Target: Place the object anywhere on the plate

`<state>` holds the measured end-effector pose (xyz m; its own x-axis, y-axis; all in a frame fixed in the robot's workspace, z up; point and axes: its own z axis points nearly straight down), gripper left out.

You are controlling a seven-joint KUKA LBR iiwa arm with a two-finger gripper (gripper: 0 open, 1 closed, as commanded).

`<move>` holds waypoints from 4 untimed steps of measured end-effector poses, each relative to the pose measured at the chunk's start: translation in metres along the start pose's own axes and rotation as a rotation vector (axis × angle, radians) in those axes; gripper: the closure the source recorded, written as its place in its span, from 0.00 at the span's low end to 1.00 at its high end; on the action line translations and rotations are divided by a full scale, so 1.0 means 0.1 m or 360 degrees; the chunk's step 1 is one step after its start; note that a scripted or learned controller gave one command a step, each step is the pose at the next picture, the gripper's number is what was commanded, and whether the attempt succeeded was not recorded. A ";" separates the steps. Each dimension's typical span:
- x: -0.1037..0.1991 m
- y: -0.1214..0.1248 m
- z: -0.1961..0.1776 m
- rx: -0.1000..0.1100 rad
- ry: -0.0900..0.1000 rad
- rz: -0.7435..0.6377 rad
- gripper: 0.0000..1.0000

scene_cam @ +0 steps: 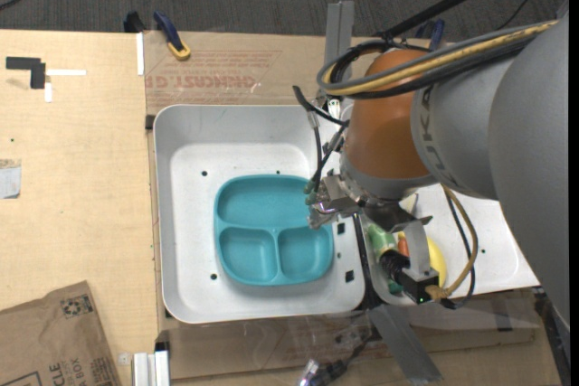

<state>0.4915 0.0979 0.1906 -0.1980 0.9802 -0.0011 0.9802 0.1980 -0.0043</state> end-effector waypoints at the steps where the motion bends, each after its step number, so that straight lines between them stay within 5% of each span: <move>1: 0.74 0.01 -0.89 -0.0002 -0.0003 0.0230 1.00; 2: 0.77 0.01 -0.05 0.0001 -0.0002 0.0031 1.00; 3: 1.16 0.09 0.18 0.0002 -0.0002 -0.0299 1.00; 4: 1.12 0.08 -0.57 -0.0002 -0.0003 0.0432 1.00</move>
<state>0.4776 0.2094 0.2476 0.0720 0.9974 -0.0041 0.9974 -0.0720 -0.0021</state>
